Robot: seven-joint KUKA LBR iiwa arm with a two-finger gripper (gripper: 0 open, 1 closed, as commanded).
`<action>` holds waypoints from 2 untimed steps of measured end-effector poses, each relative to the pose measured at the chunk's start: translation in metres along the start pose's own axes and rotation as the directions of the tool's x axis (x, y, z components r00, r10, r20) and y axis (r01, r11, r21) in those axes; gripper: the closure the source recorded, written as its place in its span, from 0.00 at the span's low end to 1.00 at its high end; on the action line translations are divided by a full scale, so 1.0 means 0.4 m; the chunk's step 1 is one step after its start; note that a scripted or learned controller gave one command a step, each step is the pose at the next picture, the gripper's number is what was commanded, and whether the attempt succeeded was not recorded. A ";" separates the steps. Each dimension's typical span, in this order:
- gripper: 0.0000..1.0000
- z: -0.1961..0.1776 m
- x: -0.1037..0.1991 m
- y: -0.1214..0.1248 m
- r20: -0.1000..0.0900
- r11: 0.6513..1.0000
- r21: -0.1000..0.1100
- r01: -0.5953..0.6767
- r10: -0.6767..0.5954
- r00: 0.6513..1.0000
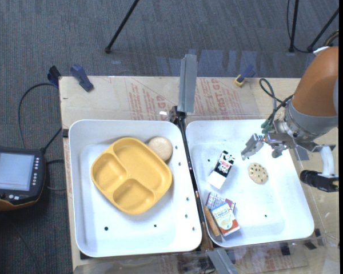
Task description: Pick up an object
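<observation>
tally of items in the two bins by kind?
Tray: 1
Round puck: 1
Cookie: 1
Black-and-white box: 1
Packets, overlapping, bottom left of the right bin: 2
Total: 6
The left bin has the tray and puck; the other 4 are in the right bin.

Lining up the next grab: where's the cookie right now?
The cookie lies in the right bin, toward its upper right, just right of the black-and-white carton and below the claw.
</observation>
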State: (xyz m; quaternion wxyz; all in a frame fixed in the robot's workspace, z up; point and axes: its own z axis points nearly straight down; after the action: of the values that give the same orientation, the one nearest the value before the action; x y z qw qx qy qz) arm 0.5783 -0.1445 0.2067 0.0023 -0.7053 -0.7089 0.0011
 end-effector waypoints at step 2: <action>1.00 0.224 0.097 0.071 -0.002 0.996 0.003 -0.084 0.084 0.996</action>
State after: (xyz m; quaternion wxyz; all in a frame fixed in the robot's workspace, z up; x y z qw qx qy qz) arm 0.6059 -0.1054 0.1173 0.0040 -0.7347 -0.6784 0.0016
